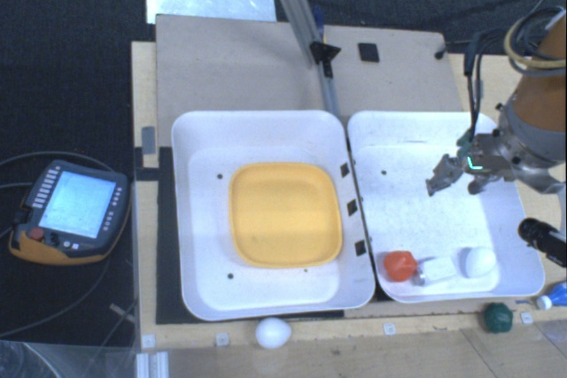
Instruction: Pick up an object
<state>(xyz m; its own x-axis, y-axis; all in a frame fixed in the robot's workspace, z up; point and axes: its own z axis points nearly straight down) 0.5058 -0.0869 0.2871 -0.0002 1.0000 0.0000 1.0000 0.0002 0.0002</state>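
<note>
White egg-like ball (479, 261) and red object (399, 265) along the right bin's (390, 146) lower edge; higher, right of centre, gripper (461, 177) hovering, fingers spread, empty. Targets below it in frame, ball nearest, almost straight down.

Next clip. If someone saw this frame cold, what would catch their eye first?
Most likely the big yellow plate lying flat in the middle of the left bin. Next, the gripper hovering over the right bin, with a red object and a white ball near that bin's front edge. A white egg-shaped thing sits outside the bins on the bench, at the front.
</note>
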